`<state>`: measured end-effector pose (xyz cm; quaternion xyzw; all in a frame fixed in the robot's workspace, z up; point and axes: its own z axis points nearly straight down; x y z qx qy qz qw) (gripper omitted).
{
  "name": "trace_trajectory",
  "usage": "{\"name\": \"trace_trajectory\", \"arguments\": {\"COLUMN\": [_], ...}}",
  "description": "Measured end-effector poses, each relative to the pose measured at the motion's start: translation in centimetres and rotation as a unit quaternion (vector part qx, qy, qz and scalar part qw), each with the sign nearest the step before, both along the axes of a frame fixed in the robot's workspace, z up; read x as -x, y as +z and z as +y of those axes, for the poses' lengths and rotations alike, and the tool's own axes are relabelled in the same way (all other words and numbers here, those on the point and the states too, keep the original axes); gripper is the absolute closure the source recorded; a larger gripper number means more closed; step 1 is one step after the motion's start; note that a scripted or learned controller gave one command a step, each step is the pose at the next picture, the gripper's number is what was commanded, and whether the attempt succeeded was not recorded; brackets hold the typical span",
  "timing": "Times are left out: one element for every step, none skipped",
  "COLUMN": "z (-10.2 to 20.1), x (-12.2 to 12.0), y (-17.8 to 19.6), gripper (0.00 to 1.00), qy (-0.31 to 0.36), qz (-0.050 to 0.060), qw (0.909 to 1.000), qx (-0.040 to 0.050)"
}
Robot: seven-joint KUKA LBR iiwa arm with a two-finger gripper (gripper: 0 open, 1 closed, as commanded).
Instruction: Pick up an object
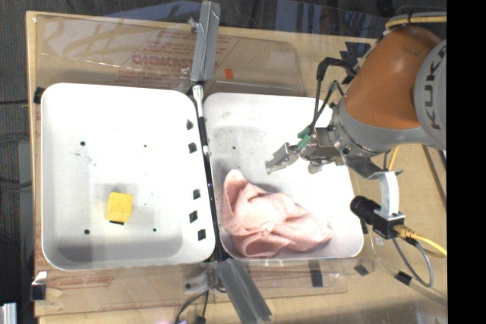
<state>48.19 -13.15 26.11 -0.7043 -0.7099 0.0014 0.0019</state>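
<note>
jaws on the gripper [282, 158] hang over the right bin [228, 106], above its middle; how wide they stand i cannot tell. pink cloth [269, 222] lies just below toward the near edge, long axis across the bin.

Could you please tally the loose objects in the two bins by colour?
Yellow: 1, the block in the left bin.
Pink: 1, the cloth in the right bin.
Total: 2.

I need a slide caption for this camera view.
Gripper over the right bin, above a pink cloth.
</note>
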Motion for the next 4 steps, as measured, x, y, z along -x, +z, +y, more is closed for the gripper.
{"name": "trace_trajectory", "arguments": {"z": [-0.8, -4.9, -4.9, 0.0], "x": [0.6, -5.4, -5.5, -3.4], "y": [-13.6, -16.5, -15.5, -4.3], "gripper": [0.00, 0.00, 1.00, 1.00], "qy": [-0.022, 0.016, 0.018, 0.167], "qz": [0.001, -0.002, -0.001, -0.003], "qw": [0.9998, 0.9999, 0.9998, 0.9859], "qx": [-0.0004, -0.0002, -0.0001, 0.0004]}}
